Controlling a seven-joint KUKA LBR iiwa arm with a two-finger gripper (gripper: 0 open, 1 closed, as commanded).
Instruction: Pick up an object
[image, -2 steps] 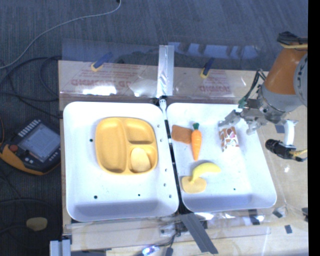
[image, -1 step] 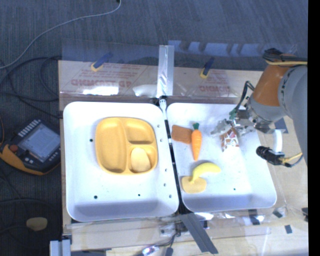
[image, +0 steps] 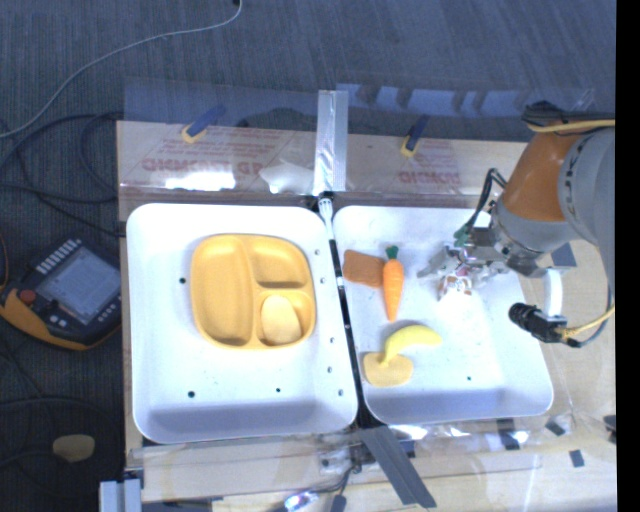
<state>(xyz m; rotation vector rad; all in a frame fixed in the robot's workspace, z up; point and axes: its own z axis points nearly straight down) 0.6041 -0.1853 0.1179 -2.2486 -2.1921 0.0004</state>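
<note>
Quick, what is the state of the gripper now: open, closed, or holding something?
Gripper: cannot be told; it sits over the right bin, with nothing visibly held.

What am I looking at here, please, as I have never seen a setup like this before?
This is one picture from a camera fixed above a bench, looking down at a slant. The grey machine with the orange band on the right is a robot arm; a program moves it so that it can try to pick something up. At its end is the gripper, the part meant to grasp things, here low over the right bin.

Two shallow white bins sit side by side. The left bin holds a yellow divided tray. In the right bin lie a toy carrot, an orange block beside it, and a yellow banana-like toy next to a small yellow piece.

I cannot tell whether the gripper holds anything. A handheld controller lies on the floor at the left.
</note>
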